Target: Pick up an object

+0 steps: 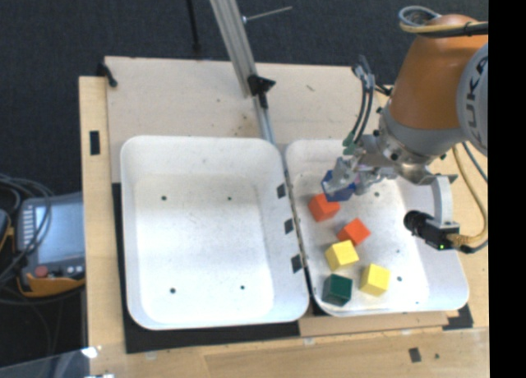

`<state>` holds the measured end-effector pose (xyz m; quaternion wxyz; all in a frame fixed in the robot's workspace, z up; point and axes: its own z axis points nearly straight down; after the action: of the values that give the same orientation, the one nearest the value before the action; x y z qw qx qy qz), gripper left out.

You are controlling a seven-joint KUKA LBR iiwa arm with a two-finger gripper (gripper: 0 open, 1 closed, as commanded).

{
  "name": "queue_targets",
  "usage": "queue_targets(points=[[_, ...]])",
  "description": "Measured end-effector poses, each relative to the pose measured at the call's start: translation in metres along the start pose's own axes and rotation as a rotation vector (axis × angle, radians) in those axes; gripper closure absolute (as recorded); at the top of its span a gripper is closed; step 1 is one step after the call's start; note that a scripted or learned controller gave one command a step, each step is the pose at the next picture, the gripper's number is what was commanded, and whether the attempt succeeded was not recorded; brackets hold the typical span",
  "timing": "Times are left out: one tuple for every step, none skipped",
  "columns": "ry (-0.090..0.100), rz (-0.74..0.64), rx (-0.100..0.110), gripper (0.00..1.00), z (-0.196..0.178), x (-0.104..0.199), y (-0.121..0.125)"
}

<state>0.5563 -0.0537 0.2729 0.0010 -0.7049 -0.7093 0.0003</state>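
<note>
Camera view: orange block [323, 207] beneath jaws [339, 187]

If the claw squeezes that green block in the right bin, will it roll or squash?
The green block looks like a flat-faced cube, so it would probably slide, not roll. It seems rigid and likely light. Sitting near the bin wall, it may be awkward to grip.

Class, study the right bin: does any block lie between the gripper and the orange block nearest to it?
Nothing visible does. The gripper sits just above the nearest orange block; the other blocks lie beyond it, toward the right bin's front.
</note>
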Motion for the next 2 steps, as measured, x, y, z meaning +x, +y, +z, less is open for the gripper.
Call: queue_targets(points=[[0.000,0.000,0.001,1.00,0.020,0.051,-0.021],[0.001,-0.001,-0.001,1.00,0.021,0.098,-0.030]])
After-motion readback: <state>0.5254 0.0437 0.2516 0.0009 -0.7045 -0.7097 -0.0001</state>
